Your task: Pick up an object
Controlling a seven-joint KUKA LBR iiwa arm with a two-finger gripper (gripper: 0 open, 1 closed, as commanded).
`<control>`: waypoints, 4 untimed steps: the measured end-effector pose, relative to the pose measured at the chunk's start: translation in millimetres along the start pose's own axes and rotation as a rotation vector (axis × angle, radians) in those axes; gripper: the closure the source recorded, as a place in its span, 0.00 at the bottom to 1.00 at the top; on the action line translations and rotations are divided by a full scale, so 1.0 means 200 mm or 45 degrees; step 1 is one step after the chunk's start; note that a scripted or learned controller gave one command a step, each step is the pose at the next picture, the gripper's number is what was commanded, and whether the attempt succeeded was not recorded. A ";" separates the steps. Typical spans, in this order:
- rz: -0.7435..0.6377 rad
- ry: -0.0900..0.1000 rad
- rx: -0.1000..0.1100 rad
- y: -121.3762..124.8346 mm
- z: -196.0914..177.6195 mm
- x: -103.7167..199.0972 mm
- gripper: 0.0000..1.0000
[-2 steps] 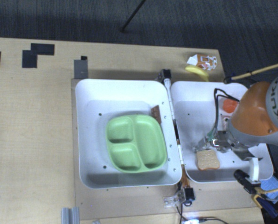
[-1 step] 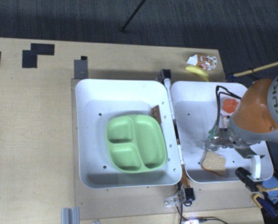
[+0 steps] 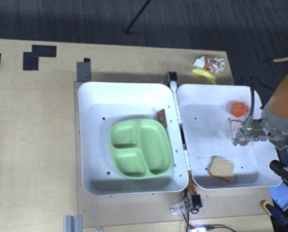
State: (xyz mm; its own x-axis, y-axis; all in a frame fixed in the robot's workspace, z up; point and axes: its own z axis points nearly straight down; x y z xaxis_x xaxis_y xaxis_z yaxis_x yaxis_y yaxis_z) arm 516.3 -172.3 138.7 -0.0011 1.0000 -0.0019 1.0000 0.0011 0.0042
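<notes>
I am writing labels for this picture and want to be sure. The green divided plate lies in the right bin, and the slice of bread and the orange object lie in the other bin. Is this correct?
Not quite. The camera view shows the green divided plate in the left bin, not the right. The slice of bread and the orange object lie in the right bin.

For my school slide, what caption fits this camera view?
Robot pincer hovering between an orange toy and a slice of bread, green tray next door.
</notes>
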 end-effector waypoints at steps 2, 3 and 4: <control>-0.003 -0.004 -0.010 0.16 0.25 0.17 0.00; -0.006 0.003 0.000 0.49 0.27 0.39 0.00; -0.013 0.001 -0.008 0.50 0.21 0.39 1.00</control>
State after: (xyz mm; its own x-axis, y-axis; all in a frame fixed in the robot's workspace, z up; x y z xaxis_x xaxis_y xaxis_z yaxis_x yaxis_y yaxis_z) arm 616.3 -94.5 97.8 -0.0113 0.9999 -0.0008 0.9999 0.0113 0.0105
